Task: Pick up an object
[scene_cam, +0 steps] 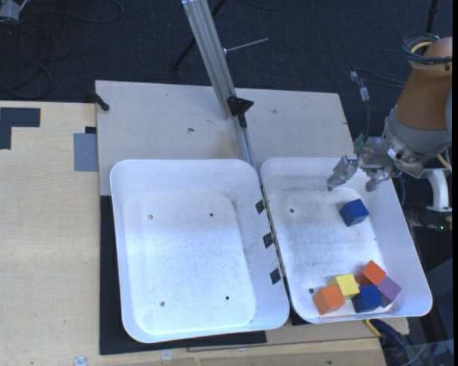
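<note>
A blue cube (353, 212) lies alone in the upper right part of the right bin (305, 235). Near that bin's front right corner sits a cluster of blocks: an orange one (328, 299), a yellow one (347, 285), a red-orange one (373, 272), a purple one (389, 288) and a dark blue one (367, 300). My gripper (359, 175) hangs over the bin's far right edge, just above and behind the blue cube. Its two fingers are spread apart with nothing between them.
The left bin (187, 246) lies beside the right one, with black clips (268, 239) along the shared rim. A slanted aluminium post (214, 56) rises behind the bins. The arm's orange band (426, 90) is at the right edge.
</note>
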Controlling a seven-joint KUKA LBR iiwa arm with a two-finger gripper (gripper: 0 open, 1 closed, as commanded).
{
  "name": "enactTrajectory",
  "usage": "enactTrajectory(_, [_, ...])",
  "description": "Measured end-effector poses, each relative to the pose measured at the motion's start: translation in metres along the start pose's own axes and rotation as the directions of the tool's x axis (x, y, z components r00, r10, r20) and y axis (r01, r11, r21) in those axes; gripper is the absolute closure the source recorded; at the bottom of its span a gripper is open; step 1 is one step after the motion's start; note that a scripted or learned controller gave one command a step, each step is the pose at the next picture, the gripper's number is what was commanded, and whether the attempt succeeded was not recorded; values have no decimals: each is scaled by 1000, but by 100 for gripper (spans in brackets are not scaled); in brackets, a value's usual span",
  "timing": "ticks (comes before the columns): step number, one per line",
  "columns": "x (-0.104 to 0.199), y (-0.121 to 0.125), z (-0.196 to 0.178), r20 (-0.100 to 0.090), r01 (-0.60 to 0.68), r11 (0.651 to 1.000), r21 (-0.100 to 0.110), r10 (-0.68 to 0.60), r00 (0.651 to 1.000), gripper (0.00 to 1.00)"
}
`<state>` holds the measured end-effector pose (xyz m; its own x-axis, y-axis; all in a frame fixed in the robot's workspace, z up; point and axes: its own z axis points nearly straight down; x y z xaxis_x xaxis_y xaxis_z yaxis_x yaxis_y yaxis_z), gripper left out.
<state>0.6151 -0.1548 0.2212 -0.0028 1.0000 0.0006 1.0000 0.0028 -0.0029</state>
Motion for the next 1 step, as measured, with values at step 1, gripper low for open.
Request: enactTrajectory(1, [0, 0, 0, 0, 0, 1000, 0, 0, 1000, 0])
